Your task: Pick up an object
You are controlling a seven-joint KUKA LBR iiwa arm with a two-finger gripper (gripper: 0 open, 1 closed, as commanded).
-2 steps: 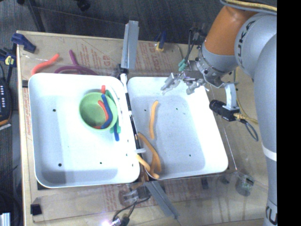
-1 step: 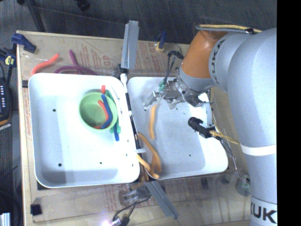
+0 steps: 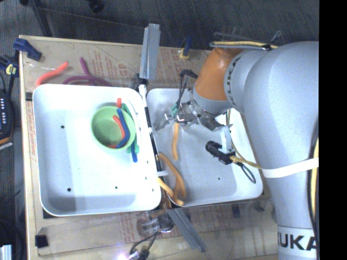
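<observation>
My gripper [image 3: 178, 116] is low over the upper left part of the right bin [image 3: 201, 191], with the orange band of the wrist just above and right of it. A thin orange stick [image 3: 175, 142] runs straight down from the gripper's tip across the bin floor; whether it is gripped is hidden. A tan curved piece [image 3: 173, 180] lies along the bin's lower left wall. In the left bin [image 3: 65, 161] sits a green bowl [image 3: 107, 125] with red, blue and green strips draped over its right rim.
A black part with a cable [image 3: 218, 150] hangs over the middle right of the right bin. The grey arm covers that bin's right side. Red and purple cords [image 3: 65, 76] lie on the bench behind the left bin.
</observation>
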